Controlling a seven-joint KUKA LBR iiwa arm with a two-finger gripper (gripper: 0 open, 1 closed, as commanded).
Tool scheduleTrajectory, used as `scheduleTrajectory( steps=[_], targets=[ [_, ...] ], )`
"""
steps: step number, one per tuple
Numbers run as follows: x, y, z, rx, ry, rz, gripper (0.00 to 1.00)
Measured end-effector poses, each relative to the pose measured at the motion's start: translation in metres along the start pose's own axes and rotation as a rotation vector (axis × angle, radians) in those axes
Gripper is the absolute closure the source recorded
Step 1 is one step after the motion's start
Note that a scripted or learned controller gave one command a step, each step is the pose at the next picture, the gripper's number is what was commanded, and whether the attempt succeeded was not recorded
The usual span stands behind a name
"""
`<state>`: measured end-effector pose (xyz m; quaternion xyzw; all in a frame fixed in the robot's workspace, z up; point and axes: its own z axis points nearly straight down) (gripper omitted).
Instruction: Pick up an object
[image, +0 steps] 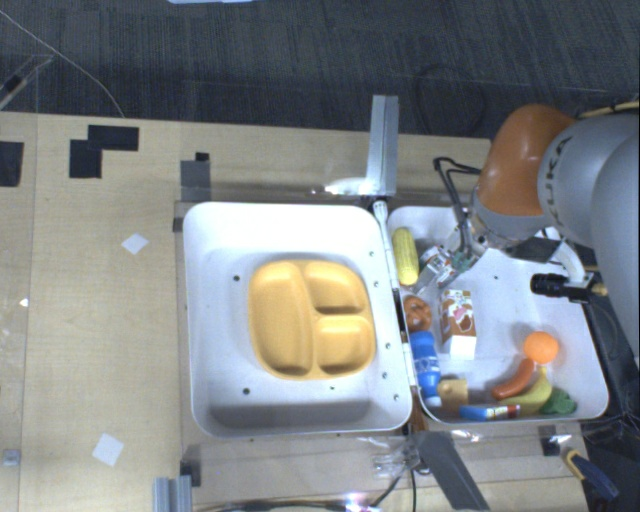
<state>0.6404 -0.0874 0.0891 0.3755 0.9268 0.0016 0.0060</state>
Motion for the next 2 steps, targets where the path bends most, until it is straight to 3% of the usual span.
scheduleTrajectory(
  steps=[1,2],
  targets=[
    [-0.009,0.006,0.001,0.001,0.002,0.026,0.0],
    [-0.013,0.008,-0.014,-0.008,-0.011,0.022,1.0]
  ],
)
